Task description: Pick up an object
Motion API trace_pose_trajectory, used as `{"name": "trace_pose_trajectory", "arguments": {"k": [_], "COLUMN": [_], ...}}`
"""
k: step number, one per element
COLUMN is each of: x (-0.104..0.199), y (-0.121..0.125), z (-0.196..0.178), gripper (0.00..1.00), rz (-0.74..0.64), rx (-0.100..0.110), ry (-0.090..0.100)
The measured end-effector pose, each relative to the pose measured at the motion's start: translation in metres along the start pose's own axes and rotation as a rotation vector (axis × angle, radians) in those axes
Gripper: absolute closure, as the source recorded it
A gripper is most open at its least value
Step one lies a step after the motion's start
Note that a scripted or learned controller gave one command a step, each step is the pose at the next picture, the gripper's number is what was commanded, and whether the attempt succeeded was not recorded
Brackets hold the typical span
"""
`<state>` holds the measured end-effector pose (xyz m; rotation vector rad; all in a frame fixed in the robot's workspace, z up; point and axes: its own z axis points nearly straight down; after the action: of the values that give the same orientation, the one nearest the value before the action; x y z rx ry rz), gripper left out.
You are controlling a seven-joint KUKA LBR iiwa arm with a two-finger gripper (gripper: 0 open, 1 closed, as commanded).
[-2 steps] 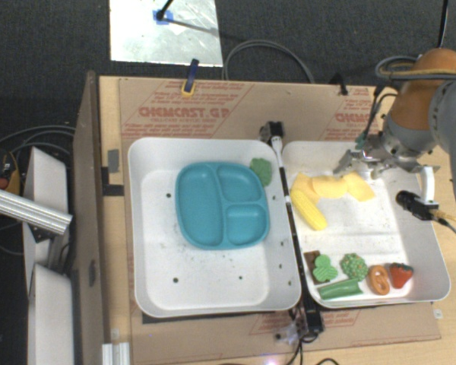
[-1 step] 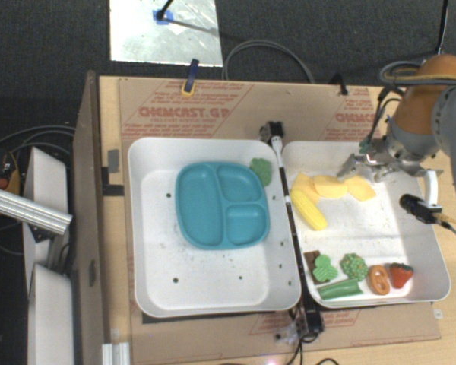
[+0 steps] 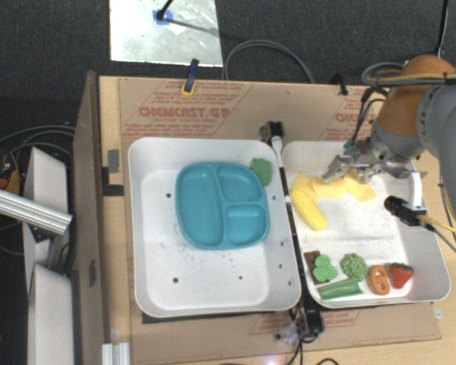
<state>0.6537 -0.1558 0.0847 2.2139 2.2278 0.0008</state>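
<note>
Tool point(image 3: 352, 166) is hovering low in the right bin point(image 3: 433, 268), at about twelve o'clock, just over pale yellow toy food point(image 3: 342, 188); its grip state is unclear. Corn point(image 3: 307, 207) is lying beside that, toward nine o'clock. Judging by this, the reaching step is underway; next comes closing on the yellow piece, then lifting.

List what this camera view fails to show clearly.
- Pincer: its own wrist covers the fingertips, so whether it is open or shut is unreadable.
- Yellow toy piece under it: partly covered, so contact is unclear.
- Green item beside the blue divided plate: too small to identify.
- Arm: cut off by the right edge.
</note>
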Motion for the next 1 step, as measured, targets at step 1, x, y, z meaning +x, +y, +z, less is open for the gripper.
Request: {"name": "trace_pose_trajectory", "arguments": {"k": [1], "x": [-0.0019], "y": [0.0018], "z": [-0.0125], "gripper": [1.00], "rz": [0.000], "rx": [-0.007], "ry": [-0.002]}}
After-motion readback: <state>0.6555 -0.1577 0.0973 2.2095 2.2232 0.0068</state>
